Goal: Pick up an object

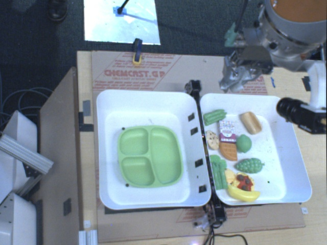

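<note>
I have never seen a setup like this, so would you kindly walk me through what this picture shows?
This is one camera fixed above a bench, looking down at a slant. The grey machine with the orange band at the top right is a robot arm; its tool hangs above the bench just behind the right bin, and nothing shows between its fingers. Two shallow white bins sit side by side. The left bin holds a green divided plate. The right bin holds toy food: a bread roll, a green ball, a banana, a small carton and several green vegetables. The arm's job is to pick up one of these.
</note>
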